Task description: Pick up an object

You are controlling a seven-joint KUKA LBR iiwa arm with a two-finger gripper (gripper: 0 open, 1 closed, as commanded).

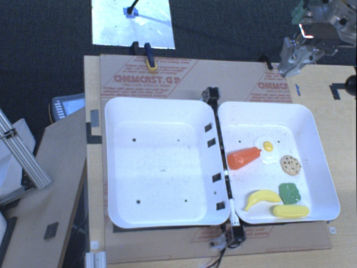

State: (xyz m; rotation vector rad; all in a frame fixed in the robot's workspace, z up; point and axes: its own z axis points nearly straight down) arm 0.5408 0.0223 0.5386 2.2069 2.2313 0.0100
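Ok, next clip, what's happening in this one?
The arm's hand hangs above the bench behind the right bin, holding nothing and not over any item. All the toy food lies in that bin: a carrot, a fried egg, a cookie, a banana, a green piece and a yellow piece. No pick has begun.

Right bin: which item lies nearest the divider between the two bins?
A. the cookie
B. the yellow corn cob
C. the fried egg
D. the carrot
D: the carrot lies with its orange body close to the left wall of the right bin, while the fried egg, cookie and corn cob sit farther right.
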